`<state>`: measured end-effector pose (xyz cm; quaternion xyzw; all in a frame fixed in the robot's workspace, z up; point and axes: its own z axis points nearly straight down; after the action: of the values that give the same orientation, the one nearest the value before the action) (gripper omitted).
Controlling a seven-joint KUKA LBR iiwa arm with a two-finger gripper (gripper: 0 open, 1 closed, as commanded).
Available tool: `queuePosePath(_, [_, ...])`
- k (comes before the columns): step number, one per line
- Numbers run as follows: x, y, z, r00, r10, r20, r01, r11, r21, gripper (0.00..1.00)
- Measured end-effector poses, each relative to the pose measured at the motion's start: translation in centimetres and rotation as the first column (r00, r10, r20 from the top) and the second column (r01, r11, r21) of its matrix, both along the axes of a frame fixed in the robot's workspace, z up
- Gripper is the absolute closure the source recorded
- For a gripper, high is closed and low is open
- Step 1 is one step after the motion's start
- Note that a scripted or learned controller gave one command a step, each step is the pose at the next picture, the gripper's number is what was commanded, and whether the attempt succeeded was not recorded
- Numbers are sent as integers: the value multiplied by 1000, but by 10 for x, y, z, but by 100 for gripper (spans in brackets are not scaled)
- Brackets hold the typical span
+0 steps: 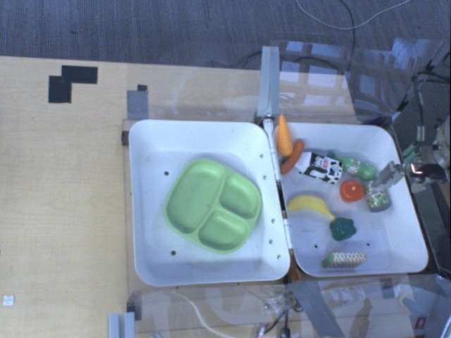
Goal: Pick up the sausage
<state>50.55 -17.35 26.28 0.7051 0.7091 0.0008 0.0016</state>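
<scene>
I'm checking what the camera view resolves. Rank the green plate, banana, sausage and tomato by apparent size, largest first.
1. Green plate, by far the largest.
2. Banana.
3. Sausage, slightly smaller than the banana; partly tucked beside the carrot, so this is unsure.
4. Tomato, smallest.

I'm looking at a lab bench [63, 189]; white bins [204, 136], loose cable [338, 20], grey carpet [141, 13]. Toy food sits inside.

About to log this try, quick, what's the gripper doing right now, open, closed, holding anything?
Gripper: over the right bin's right side, beside the small can; open or closed cannot be told. The sausage lies by the divider, untouched.
</scene>
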Motion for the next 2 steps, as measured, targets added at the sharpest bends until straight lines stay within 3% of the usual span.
queuePosePath(1, [43, 40, -103, 999, 48, 0, -48, 999, 1, 0])
queuePosePath(2, [56, 14, -166, 991, 135, 5, -135, 991, 2, 0])
